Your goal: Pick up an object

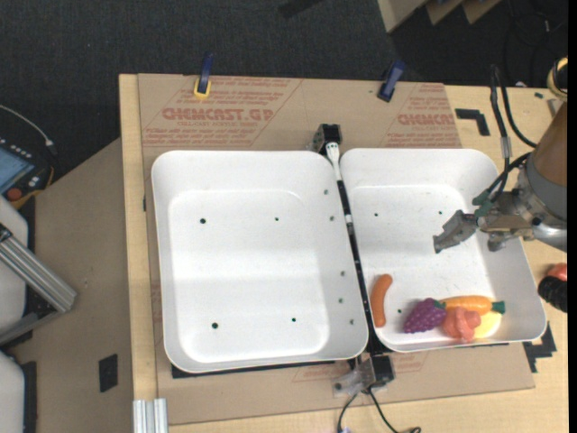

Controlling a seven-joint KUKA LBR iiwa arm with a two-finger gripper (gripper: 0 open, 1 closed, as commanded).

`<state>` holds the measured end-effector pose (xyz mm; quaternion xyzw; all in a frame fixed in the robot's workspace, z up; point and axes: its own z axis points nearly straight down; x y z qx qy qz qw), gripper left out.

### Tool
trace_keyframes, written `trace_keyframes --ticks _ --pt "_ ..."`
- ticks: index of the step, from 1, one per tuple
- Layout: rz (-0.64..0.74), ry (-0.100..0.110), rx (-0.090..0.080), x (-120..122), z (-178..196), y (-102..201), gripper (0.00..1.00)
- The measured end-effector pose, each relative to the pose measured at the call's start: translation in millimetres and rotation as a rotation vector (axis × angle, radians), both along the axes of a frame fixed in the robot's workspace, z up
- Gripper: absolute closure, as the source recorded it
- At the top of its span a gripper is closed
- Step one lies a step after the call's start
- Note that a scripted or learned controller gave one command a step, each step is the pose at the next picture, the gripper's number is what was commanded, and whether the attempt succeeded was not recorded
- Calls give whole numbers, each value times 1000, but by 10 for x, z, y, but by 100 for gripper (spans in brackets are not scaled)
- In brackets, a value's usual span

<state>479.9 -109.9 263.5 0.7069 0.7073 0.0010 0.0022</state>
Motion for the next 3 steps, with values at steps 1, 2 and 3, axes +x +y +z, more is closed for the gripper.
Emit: trace_keyframes --ticks 1,2,3 --pt "5 -18 0 39 2208 480 0" --pt "-5 11 2 -12 1581 201 0" --pt "-5 11 2 -13 892 -123 0"
